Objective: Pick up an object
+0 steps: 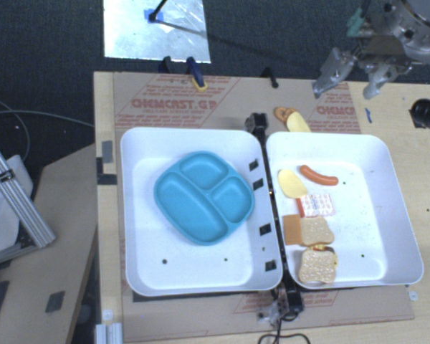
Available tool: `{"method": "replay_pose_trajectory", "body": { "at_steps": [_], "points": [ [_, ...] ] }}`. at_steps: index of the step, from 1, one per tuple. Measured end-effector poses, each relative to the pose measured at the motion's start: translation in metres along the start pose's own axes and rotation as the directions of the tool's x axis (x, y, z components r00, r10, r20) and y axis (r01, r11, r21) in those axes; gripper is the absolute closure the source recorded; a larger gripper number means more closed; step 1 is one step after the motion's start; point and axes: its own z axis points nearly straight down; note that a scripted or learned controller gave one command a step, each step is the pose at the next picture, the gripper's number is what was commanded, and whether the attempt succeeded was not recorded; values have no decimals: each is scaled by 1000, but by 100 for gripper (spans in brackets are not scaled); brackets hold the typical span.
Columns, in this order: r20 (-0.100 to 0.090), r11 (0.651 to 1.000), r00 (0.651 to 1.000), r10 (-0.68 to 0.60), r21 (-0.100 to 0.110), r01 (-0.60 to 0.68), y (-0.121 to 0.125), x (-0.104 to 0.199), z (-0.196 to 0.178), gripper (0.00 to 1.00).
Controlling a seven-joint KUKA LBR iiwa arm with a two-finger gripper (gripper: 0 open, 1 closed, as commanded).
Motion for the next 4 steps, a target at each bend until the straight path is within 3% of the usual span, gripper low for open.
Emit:
{"method": "replay_pose_trajectory", "body": {
  "at_steps": [1,2,3,4],
  "points": [
    [-1,1000,1000,-1,16,1,-61,70,-31,0],
    [1,1000,1000,1,14,-1,-58,66,-40,100],
    [5,999,1000,3,34,-3,-70,99,101,100],
    [2,1000,1000,3,16,-3,-73,108,70,100]
  ]
}}
